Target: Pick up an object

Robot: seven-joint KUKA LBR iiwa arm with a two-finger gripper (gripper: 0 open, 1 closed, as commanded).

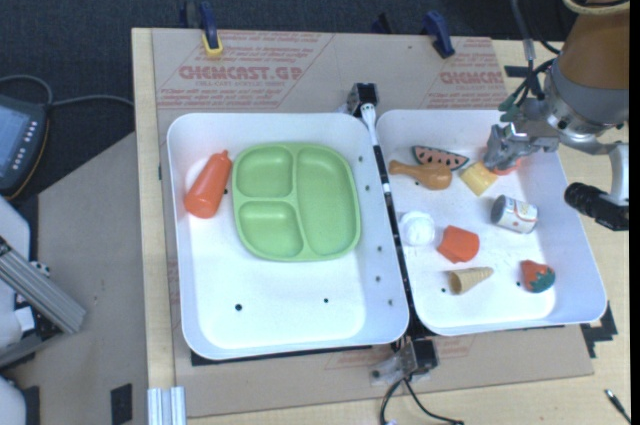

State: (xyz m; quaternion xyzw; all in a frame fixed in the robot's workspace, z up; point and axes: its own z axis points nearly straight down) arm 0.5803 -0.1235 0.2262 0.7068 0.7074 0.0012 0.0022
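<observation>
Arm: reaching in from the frame's right, gripper [503,153] hanging low over the right bin [570,298], upper part.
Gripper state: cannot tell how far open; grasp not visible.
Nearest object: yellow block [477,178] lying just left of it, beside the watermelon slice [440,157].
Left bin [200,313]: holding green divided plate [297,201] and orange bottle [207,184].
</observation>
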